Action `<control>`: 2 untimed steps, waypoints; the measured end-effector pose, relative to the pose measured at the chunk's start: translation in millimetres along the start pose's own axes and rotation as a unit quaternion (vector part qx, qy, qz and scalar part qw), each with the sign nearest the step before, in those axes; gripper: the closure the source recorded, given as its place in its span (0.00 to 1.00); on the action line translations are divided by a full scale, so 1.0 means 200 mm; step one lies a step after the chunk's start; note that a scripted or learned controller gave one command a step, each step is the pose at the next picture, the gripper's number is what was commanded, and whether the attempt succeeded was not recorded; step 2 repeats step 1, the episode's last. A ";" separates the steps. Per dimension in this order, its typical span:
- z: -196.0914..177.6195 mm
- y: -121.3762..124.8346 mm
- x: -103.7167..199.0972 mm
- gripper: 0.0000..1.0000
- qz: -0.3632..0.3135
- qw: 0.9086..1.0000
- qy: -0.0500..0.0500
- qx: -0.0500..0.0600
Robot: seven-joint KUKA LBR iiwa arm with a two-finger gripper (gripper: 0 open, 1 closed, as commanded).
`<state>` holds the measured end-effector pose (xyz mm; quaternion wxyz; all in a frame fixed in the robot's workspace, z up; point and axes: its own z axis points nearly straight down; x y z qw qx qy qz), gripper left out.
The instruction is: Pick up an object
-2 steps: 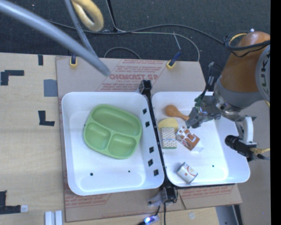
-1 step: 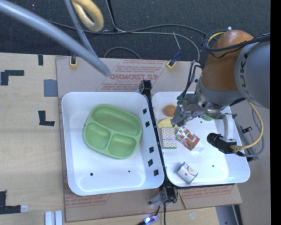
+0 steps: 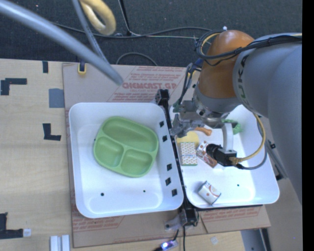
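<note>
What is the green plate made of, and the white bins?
The green plate looks like moulded plastic with a dull finish: one even colour, soft rounded dividers between three compartments. The white bins look like smooth, slightly glossy plastic with rounded corners, though painted metal cannot be ruled out.

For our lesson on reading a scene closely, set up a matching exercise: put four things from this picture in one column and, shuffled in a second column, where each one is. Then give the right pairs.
Things
1. green divided plate
2. small white can
3. yellow loop
4. gripper

Places
A. near the front edge of the right bin, lying on its side
B. beyond the bins, at the top of the view
C. in the left bin
D. over the right bin, close to the divider between the bins

Pairs: 1-C, 2-A, 3-B, 4-D
</note>
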<state>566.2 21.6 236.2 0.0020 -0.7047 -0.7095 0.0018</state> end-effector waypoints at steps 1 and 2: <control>0.08 0.14 0.23 1.00 0.000 1.000 0.000 -0.001; 0.08 0.14 0.23 1.00 0.000 1.000 0.000 -0.001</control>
